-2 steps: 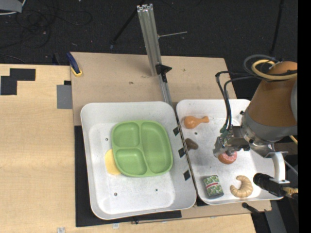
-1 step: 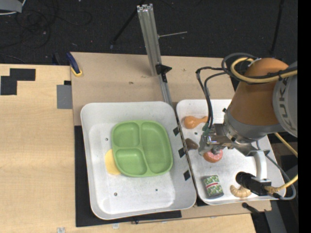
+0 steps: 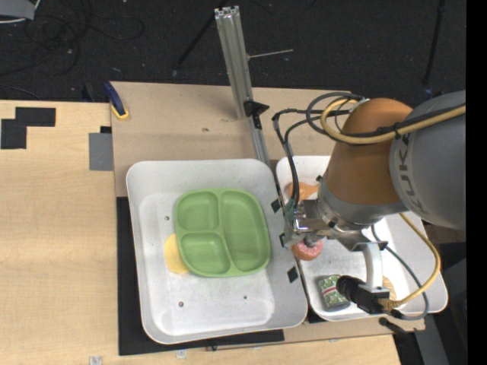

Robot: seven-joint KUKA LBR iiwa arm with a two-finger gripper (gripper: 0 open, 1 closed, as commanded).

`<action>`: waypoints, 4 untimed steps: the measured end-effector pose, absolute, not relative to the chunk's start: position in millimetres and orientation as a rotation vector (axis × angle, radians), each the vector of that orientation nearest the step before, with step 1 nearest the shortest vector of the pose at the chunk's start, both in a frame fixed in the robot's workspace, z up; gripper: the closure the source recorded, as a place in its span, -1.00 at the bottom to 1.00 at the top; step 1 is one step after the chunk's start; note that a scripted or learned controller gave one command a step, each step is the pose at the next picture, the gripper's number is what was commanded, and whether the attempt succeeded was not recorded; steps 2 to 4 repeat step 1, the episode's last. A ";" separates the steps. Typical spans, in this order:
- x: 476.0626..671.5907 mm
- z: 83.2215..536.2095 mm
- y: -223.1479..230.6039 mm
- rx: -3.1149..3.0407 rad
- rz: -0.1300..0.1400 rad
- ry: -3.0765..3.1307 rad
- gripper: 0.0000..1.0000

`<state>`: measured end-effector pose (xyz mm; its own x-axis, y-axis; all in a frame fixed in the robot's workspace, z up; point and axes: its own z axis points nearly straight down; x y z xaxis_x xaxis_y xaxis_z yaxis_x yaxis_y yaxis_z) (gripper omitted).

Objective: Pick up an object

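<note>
Gripper (image 3: 306, 238) low in right bin (image 3: 426, 299), over red object (image 3: 310, 251); grip state unclear. Centre before lifting.

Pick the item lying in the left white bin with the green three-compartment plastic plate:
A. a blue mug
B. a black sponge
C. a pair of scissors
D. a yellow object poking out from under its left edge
D: a yellow object shows at the left edge of the green three-compartment plate, partly hidden beneath it, in the left white bin.

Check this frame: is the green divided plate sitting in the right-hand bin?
No, the green divided plate lies in the left bin, partly covering a yellow object.
</note>
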<state>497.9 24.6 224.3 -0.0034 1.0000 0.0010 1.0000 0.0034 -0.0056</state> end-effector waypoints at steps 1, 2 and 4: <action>495.5 215.8 81.2 -2.213 0.006 -2.223 1.00; 495.5 215.8 81.2 -2.213 0.006 -2.223 1.00; 495.5 215.8 81.2 -2.213 0.006 -2.223 1.00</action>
